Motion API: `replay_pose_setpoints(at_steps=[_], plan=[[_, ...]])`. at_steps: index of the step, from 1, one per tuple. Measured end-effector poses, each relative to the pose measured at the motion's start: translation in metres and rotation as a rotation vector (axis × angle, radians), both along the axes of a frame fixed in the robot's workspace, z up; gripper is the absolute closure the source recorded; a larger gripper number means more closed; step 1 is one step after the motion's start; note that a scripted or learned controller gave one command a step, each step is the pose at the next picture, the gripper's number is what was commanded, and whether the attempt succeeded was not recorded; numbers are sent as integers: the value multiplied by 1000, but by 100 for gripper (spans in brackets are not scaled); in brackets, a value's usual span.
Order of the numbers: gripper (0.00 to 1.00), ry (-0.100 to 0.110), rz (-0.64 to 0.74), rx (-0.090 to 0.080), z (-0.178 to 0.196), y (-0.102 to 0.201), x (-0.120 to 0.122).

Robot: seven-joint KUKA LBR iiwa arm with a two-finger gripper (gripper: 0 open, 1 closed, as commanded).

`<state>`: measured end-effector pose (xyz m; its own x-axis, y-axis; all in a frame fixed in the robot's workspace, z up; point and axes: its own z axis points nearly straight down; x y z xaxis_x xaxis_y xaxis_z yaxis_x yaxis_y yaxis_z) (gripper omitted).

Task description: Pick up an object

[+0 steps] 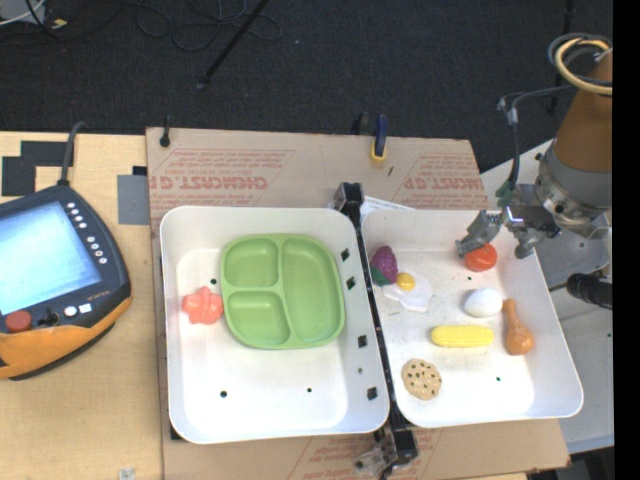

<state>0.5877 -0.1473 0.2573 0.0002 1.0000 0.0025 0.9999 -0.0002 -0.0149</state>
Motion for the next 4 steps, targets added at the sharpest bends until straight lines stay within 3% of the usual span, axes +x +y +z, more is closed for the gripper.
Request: replay_pose_setpoints(at_steps=[1, 3, 4], plan=[[0, -12, 2, -1, 7, 0, 1], [0, -10, 3, -1, -98, 4, 20], [0, -11, 3, -1, -157, 12, 16]])
